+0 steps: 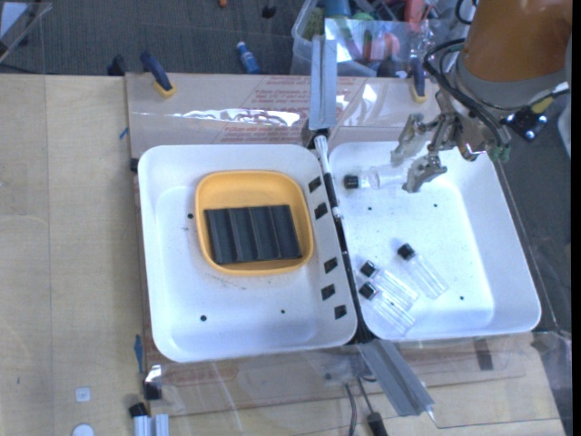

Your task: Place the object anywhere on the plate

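A yellow plate [211, 195] rests in the left bin [172, 271], and a black ridged block [252, 233] lies on it. In the right bin [481, 243], a clear vial with a black cap [363, 182] lies near the far left corner. My gripper [409, 165] hangs over the far part of that bin, just right of the vial's clear end. Its two fingers [402, 150] stand apart, open, and I see nothing held between them. Three more clear black-capped vials [399, 289] lie towards the bin's front.
A row of black clips [329, 243] runs along the divider between the bins. Behind the bench stands a clear box of mixed items [372, 12]. The arm's orange band [517, 16] and cables [481, 125] overhang the right bin's far right corner.
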